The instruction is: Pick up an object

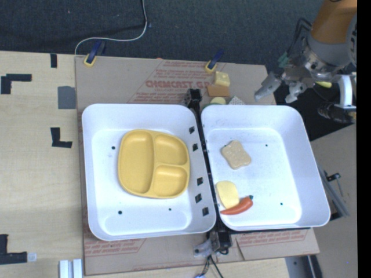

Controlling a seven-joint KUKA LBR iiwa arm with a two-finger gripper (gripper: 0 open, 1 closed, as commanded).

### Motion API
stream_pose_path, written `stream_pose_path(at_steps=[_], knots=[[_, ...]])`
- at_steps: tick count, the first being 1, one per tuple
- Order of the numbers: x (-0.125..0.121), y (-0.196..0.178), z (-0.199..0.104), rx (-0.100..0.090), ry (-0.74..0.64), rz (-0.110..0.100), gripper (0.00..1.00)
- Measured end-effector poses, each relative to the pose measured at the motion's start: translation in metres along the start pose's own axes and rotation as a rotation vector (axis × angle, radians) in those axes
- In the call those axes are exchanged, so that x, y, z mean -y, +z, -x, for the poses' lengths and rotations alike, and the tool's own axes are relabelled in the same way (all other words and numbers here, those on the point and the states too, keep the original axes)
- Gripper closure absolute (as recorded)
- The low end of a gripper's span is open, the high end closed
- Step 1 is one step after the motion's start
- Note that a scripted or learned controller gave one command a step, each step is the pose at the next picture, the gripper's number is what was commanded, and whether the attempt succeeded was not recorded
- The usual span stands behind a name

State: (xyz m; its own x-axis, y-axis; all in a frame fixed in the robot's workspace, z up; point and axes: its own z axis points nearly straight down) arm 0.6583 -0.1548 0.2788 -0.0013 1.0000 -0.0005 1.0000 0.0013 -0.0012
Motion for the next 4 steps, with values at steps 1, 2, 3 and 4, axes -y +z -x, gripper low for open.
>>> stream_pose_path(at_steps=[1, 2, 3, 4], knots=[[0.059, 0.114, 0.007, -0.004, 0.003, -0.014, 0.00], [0.054, 0.196, -0.029, 0.000, -0.001, 0.003, 0.00], [0.053, 0.183, -0.027, 0.001, -0.001, 0.004, 1.00], [0.053, 0.184, -0.027, 0.001, 0.000, 0.003, 0.00]])
